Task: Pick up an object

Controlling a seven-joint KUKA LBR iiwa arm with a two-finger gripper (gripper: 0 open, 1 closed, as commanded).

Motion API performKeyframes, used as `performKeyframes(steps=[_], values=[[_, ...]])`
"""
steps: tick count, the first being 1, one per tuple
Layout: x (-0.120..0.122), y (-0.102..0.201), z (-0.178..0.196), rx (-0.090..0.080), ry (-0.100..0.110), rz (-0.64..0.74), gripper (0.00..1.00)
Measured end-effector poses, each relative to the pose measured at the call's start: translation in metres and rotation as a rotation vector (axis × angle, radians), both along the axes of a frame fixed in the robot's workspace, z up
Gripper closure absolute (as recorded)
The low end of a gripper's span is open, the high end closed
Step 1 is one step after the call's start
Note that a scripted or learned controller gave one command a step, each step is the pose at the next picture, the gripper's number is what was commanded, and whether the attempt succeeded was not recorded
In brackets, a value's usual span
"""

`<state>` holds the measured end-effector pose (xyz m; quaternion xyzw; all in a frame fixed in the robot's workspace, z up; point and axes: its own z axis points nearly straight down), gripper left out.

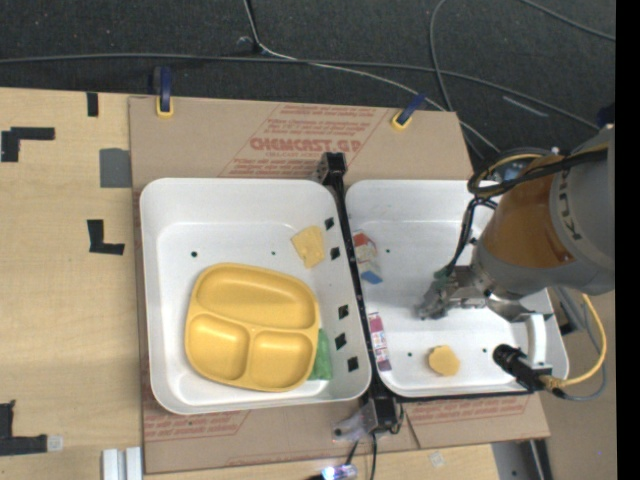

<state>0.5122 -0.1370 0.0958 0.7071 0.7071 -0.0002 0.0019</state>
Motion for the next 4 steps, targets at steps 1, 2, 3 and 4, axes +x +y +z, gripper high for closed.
performKeyframes(steps=[1, 2, 3, 4], values=[[-0.005, 0.007, 0.057, 0.003, 0.000, 0.001, 1.00], [-0.004, 0.007, 0.110, 0.002, -0.002, 0.001, 1.00], [-0.001, 0.062, 0.103, 0.005, 0.004, 0.006, 1.00], [-0.002, 0.114, 0.117, 0.004, 0.003, 0.006, 1.00]])
